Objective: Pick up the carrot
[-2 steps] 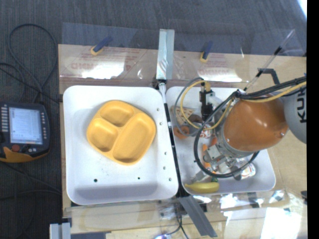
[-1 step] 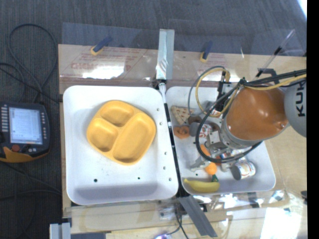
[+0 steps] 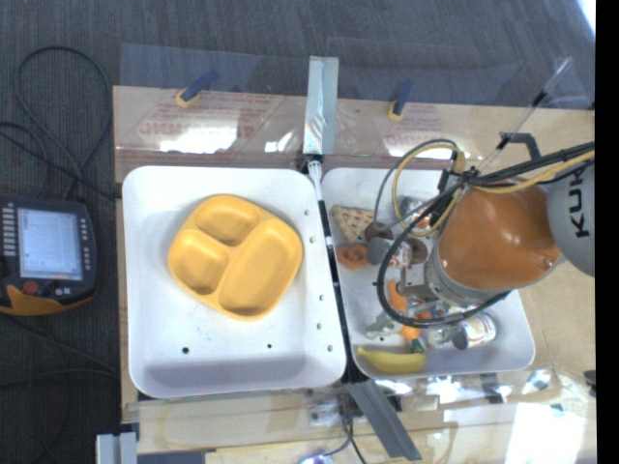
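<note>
The arm's orange band [image 3: 498,240] and wrist hang low over the right bin [image 3: 522,356], covering most of its middle. Under the wrist, the gripper [image 3: 418,309] is largely hidden by cables and its own body. Orange bits that look like the carrot [image 3: 411,333] peek out just below the gripper, with another orange sliver [image 3: 391,288] at its left. Whether the gripper touches the carrot I cannot tell.
A yellow banana [image 3: 392,361] lies along the right bin's front wall. A tan cracker-like piece [image 3: 353,220] and a small brown round item [image 3: 354,254] sit at that bin's left. A pale can [image 3: 479,332] lies front right. The left bin [image 3: 145,356] holds a yellow divided plate [image 3: 235,254].
</note>
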Available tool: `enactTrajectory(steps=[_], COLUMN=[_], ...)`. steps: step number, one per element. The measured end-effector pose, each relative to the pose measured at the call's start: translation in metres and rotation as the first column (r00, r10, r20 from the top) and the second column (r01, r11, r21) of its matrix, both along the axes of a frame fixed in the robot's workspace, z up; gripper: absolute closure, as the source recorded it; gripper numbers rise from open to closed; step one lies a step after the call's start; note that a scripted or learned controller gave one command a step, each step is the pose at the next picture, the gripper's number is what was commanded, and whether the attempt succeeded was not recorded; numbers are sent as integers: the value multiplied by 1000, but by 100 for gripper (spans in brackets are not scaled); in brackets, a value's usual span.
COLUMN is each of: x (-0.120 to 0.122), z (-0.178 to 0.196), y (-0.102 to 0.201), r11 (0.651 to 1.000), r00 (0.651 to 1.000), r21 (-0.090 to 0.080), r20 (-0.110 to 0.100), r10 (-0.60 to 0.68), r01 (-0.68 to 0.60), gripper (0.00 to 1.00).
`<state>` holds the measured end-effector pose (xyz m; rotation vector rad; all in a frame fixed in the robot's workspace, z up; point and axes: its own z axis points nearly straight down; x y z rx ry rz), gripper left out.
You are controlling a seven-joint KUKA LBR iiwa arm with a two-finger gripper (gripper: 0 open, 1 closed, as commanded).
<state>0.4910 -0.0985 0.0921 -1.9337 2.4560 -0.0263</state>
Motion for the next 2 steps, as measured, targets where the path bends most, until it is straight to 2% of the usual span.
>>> enactTrajectory(steps=[1,2], x=[1,1], z=[10,18], y=[3,5], r11=[1000,1000], r00=[1000,1000], r21=[0,2], r20=[-1,-2], r10=[3,5], r01=[-3,-5], gripper=[100,100])
